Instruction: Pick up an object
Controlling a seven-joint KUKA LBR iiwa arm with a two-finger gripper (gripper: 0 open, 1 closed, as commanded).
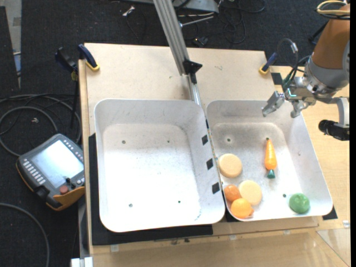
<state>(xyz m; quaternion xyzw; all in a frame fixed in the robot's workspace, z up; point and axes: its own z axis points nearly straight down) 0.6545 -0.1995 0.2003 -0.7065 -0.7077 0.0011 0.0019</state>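
My gripper [285, 107] hangs open above the far rim of the right bin [312, 166], with nothing between its two fingers. In that bin lie an orange carrot [270, 156] with a teal tip, a pale cream round piece [230, 164], a second cream round piece [251, 192], an orange ball [241, 207], a smaller orange-red piece [231, 192] and a green ball [299, 203]. The carrot lies nearest the gripper, toward the camera from it. The round pieces cluster at the bin's near left corner.
The left bin [105, 149] adjoins the right one along a shared wall. A slanted metal pole [173, 29] rises from the bench behind the bins. Yellow-tipped clamps [89, 59] sit at the bench's far corners. A teach pendant [53, 168] lies on the floor at left.
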